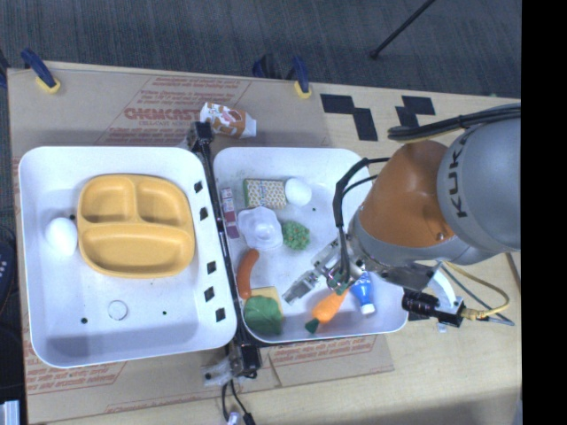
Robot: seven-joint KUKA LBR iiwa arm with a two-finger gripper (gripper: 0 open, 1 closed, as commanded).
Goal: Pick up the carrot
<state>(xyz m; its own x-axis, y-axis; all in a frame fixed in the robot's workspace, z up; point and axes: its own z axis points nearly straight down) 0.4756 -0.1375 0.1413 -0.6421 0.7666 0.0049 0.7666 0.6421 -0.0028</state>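
Nearest the lens: grey arm with orange band, reaching in from the right over the right bin. Gripper low in that bin, pointing left; fingers' state impossible to tell here. Carrot just below it near the bin's front wall, green top toward the front, not between the fingers. Beside it a blue-capped tube, a green block and a sausage. Yellow divided tray in the left bin. Likely lining up for the grasp.
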